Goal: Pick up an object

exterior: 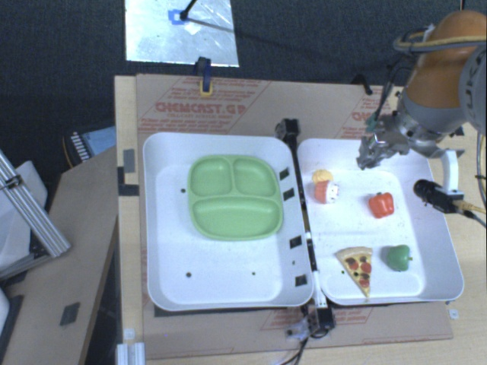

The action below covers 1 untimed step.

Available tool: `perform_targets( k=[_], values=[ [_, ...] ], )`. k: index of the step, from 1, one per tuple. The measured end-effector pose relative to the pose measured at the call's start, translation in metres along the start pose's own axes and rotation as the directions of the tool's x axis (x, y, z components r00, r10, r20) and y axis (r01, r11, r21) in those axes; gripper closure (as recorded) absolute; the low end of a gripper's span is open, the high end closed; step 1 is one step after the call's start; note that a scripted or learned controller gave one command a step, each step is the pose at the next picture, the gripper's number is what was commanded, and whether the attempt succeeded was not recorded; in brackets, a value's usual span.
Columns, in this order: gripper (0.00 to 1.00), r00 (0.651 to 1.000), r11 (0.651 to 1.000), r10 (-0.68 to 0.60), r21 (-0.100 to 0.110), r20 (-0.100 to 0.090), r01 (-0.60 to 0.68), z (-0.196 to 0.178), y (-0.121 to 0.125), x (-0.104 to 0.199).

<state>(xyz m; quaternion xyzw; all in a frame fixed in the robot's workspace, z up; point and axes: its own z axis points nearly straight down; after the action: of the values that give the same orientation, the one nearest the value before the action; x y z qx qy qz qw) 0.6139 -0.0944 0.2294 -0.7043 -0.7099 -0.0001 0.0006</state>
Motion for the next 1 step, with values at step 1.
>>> perform_targets(
  k=[1],
  values=[
    [1.0, 1.0, 1.0, 0.0, -0.001, 0.001, 0.0, 0.0077, -0.0116, 0.0589]
  ],
)
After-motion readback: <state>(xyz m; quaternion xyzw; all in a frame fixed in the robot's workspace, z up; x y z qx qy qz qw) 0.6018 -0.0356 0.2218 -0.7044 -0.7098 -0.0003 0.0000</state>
